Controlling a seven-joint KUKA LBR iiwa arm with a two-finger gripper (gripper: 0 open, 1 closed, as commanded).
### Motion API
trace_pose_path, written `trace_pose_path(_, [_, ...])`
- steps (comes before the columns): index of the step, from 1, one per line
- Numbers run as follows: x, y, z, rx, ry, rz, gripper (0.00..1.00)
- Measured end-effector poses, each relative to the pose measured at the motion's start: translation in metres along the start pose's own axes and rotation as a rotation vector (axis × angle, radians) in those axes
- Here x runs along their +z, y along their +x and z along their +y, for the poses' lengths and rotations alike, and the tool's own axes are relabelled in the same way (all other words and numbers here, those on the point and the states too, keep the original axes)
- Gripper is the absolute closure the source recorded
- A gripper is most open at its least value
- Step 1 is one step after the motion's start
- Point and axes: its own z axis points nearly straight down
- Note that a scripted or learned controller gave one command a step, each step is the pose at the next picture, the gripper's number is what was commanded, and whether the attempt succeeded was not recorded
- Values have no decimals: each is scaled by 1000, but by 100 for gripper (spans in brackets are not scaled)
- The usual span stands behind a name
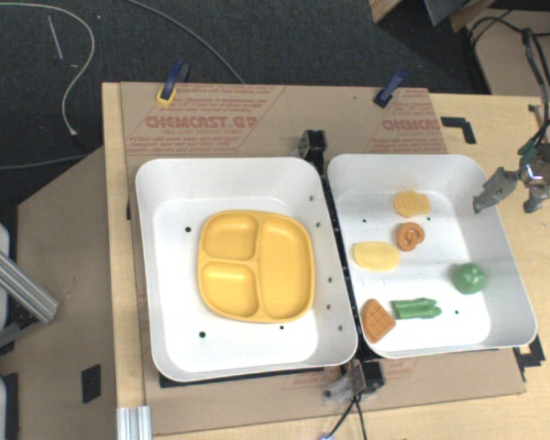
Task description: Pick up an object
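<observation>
The right bin [495, 333] holds several toy foods. A yellow biscuit-like piece [411, 203] lies at the back, with a brown ring [410, 236] just in front of it. A pale yellow oval [376, 256] is at the bin's left. A green ball [469, 279] sits at the right. A green pod [414, 309] and a tan waffle [377, 320] lie at the front. My gripper [513, 197] hovers over the bin's far right rim, open, with nothing between its fingers, apart from all the pieces.
The left bin [165, 200] holds a yellow three-compartment plate [257, 266]. Two clamps [172, 81] [390, 88] hold the cardboard sheet at the back. Cables lie on the dark floor at the far left.
</observation>
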Motion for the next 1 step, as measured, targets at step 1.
trace_pose_path(1, [-7, 1, 2, -4, -13, -3, 0])
